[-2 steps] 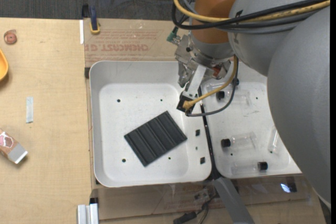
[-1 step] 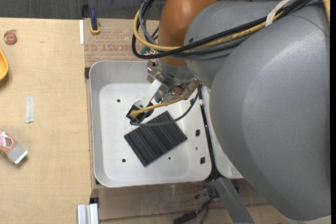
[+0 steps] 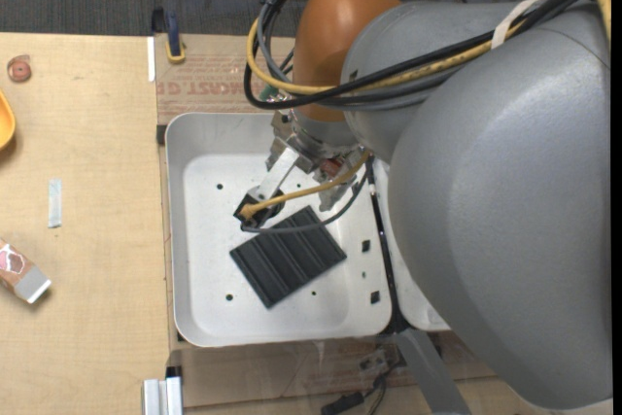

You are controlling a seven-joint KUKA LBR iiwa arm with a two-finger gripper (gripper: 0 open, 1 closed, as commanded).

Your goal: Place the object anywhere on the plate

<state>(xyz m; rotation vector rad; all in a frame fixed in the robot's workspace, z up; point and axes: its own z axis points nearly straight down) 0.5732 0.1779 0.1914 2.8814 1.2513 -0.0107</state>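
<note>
A dark grey ribbed rectangular plate (image 3: 288, 256) lies flat and skewed in the middle of the left white bin (image 3: 194, 306). My gripper (image 3: 316, 178) hangs just above the plate's far edge, under the orange band of the wrist. The bulky grey arm covers most of it from the right. I see no loose object on the plate or elsewhere on the bin floor.
The right bin (image 3: 428, 311) is almost wholly hidden under the arm. On the wooden bench to the left lie a small grey strip (image 3: 54, 204), a wrapped bar (image 3: 24, 273), an orange thing (image 3: 5, 126) and a small round disc (image 3: 17, 68). A blue clamp (image 3: 173, 39) sits behind the bin.
</note>
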